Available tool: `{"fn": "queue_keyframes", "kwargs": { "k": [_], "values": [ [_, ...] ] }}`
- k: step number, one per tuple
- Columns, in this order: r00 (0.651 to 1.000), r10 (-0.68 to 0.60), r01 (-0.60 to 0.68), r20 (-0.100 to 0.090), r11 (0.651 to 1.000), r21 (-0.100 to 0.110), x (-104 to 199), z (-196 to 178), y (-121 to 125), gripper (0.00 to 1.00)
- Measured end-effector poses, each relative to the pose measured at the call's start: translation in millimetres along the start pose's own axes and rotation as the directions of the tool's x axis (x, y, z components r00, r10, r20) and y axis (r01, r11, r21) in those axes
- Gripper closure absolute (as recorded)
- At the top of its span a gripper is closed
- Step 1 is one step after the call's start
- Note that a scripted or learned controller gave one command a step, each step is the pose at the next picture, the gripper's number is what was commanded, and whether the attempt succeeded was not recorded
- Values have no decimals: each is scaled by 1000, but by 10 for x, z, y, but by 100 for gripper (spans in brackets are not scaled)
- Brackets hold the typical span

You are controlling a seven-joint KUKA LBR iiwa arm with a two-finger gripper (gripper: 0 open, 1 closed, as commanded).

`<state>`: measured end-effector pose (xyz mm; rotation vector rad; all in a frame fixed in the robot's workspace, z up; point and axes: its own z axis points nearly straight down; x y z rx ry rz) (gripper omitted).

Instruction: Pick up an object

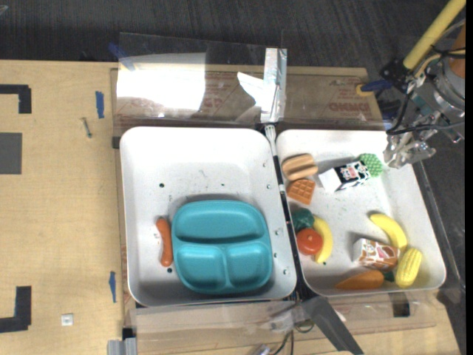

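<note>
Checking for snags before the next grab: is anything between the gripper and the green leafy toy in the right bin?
Nothing visible blocks it. The gripper is at the right bin's upper right rim, and the green leafy toy lies just to its left. The black-and-white carton sits on the toy's far side.

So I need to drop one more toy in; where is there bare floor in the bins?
Left bin: bare strip behind the teal tray. Right bin: small patch between milk carton and banana. Its front and left side are crowded.

2 bins (140, 146), 1 tray (220, 245), ~11 toy foods (388, 230)
</note>
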<state>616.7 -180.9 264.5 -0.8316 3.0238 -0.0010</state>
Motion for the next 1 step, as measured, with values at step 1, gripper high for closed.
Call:
{"fn": "queue_keyframes", "kwargs": {
  "k": [1],
  "values": [
    [988,-155,155,5,988,5,-395,-360,-333,100]
  ]
}}
